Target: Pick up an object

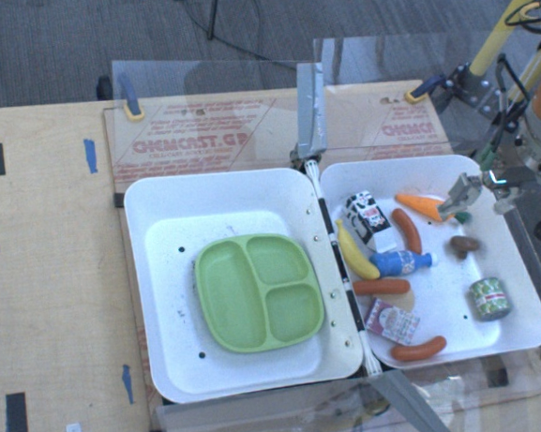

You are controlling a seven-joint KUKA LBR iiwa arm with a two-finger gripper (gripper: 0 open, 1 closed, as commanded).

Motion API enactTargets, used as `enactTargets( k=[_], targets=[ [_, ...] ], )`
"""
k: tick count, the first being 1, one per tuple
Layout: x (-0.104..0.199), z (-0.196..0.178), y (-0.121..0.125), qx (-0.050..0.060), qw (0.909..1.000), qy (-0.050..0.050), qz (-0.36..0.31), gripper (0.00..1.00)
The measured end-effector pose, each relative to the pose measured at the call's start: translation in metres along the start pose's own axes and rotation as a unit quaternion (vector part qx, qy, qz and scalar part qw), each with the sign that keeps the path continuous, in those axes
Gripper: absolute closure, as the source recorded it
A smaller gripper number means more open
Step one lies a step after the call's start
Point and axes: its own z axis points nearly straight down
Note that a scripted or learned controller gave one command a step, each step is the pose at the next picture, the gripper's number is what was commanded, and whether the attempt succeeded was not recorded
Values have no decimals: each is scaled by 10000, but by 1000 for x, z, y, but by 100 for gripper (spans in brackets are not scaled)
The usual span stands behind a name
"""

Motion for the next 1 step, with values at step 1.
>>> enactTargets(
  k=[1],
  targets=[
    [-20, 177, 47, -27, 9997, -10, -238, 0]
  ],
)
